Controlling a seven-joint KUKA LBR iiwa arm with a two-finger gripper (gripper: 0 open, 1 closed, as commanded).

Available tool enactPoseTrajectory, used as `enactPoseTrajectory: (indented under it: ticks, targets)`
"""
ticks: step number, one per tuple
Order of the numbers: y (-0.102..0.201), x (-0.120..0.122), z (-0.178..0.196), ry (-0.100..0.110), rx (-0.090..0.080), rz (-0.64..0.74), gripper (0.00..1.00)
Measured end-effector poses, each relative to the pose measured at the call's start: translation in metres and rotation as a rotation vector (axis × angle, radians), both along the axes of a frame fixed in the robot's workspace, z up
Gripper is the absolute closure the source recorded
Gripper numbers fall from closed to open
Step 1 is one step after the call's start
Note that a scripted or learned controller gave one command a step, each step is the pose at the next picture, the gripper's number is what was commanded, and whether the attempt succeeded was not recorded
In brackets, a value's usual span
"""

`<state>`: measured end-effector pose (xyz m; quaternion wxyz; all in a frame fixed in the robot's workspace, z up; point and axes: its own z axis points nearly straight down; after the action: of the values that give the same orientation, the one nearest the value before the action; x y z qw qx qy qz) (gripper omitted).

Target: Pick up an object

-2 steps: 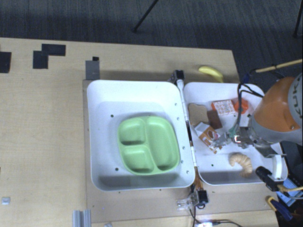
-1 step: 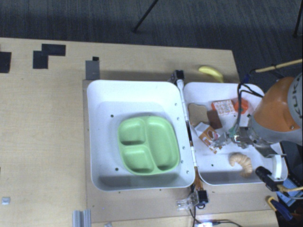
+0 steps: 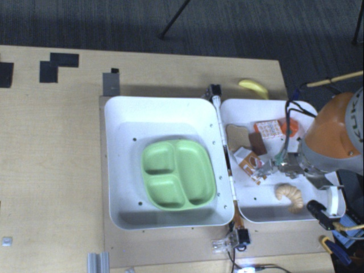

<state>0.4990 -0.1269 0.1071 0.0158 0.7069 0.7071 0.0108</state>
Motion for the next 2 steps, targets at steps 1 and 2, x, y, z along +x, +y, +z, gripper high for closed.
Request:
enactPoseTrajectory:
  ticks: [1,2]
  targets:
    - [0.0006,0.0001,0.0,0.0,0.0,0.0,0.0]
    - [0.0008,0.0001,-0.0001,0.0,0.0,0.001,0.0]
